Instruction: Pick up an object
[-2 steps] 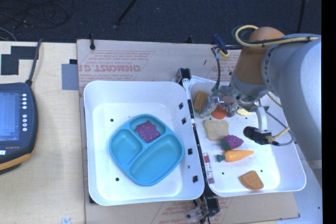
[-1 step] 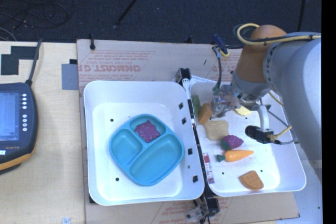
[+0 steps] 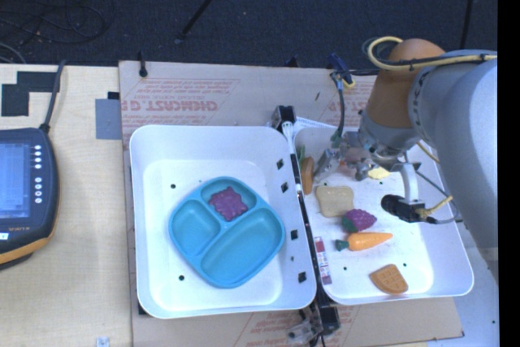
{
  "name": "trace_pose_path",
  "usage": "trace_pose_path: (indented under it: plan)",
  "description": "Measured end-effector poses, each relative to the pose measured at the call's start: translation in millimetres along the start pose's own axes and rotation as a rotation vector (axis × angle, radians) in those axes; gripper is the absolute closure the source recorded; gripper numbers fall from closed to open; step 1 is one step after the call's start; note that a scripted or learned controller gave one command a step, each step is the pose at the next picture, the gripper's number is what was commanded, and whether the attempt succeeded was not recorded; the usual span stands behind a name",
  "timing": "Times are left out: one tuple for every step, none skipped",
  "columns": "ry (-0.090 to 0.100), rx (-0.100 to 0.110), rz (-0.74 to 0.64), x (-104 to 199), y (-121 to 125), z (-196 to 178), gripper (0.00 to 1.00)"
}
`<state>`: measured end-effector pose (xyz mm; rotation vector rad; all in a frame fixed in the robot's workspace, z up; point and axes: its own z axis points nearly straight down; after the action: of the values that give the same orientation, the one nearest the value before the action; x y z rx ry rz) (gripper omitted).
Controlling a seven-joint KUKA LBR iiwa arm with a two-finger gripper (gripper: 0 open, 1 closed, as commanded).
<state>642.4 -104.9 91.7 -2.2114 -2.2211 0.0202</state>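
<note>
Nearest to us in the right bin [image 3: 455, 276] we saw an orange cracker [image 3: 388, 279], then a toy carrot [image 3: 369, 240] touching a purple grape bunch [image 3: 358, 219], then a tan bread slice [image 3: 335, 200]. Beyond those the gripper [image 3: 351, 158] hung low over the bin's far end, and we could not tell how its fingers stood. The left bin [image 3: 158, 150] held a blue plate [image 3: 244, 256] with a purple toy [image 3: 228, 202].
</note>
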Motion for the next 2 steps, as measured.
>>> trace_pose_path:
  plan:
    - [0.006,-0.01,0.008,-25,-60,7,0.0]
    - [0.005,-0.014,0.001,-13,4,7,0.0]
